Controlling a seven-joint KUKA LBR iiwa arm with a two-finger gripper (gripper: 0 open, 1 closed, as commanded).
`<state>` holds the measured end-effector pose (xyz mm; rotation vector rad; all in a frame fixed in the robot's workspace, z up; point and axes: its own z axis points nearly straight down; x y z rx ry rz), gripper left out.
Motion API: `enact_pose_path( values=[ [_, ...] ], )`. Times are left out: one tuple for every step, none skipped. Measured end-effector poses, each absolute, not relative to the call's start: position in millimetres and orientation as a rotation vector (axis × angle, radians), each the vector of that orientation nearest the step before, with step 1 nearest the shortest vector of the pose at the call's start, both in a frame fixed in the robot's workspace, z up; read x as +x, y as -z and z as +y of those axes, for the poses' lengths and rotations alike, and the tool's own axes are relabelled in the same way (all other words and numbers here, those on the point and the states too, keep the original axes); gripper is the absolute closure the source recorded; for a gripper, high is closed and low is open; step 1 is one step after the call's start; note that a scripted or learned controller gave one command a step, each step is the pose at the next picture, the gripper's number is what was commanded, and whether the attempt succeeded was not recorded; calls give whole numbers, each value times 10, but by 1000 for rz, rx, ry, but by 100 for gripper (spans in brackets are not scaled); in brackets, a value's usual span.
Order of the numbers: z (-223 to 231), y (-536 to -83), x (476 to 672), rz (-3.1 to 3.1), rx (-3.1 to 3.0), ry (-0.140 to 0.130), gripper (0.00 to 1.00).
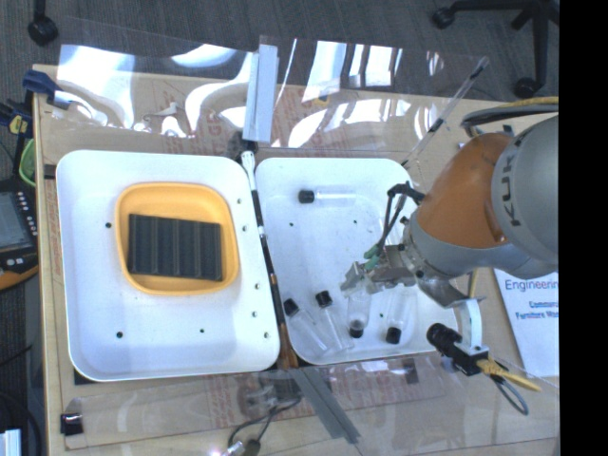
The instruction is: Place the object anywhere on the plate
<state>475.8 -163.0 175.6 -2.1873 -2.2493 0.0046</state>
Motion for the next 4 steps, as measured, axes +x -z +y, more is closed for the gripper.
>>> enact_pose_path(
  values=[
    [-1018,-1980,4768,-2386,-2041,-2,100],
    [-666,-2071,5128,-2478,-1928,-1,100],
    [-140,-1913,4964,-2610,-1743,-2,100],
    [182,-2037,5426,-2819,-1386,-1,100]
  ],
)
